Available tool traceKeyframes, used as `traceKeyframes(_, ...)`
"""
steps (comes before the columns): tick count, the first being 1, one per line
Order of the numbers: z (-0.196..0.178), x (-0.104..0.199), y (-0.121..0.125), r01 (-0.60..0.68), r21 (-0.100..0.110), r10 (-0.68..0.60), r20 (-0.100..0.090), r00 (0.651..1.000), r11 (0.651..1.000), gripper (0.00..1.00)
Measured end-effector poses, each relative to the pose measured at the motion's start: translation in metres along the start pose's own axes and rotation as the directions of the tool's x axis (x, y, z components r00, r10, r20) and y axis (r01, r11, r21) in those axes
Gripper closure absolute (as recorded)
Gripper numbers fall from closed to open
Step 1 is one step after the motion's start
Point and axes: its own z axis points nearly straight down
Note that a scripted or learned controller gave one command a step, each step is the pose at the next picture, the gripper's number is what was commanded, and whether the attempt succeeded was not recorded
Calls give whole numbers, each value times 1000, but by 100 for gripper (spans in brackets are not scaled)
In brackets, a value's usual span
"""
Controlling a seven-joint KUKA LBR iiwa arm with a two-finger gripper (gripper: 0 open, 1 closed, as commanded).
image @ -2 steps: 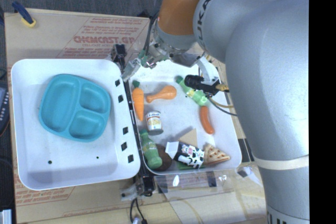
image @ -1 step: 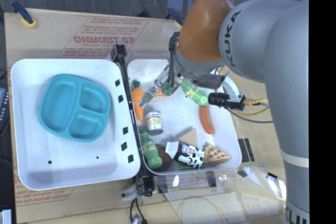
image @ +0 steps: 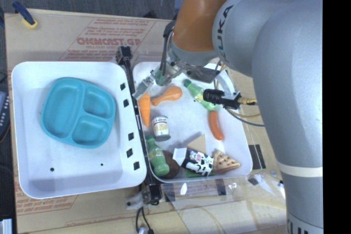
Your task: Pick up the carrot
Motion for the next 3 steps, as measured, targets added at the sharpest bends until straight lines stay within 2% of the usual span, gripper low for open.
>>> traceKeyframes(1,1,6,-32,-168,8,168,-3,986,986,0)
traceKeyframes(3,1,6,-32,-168,7,168,-3,986,986,0)
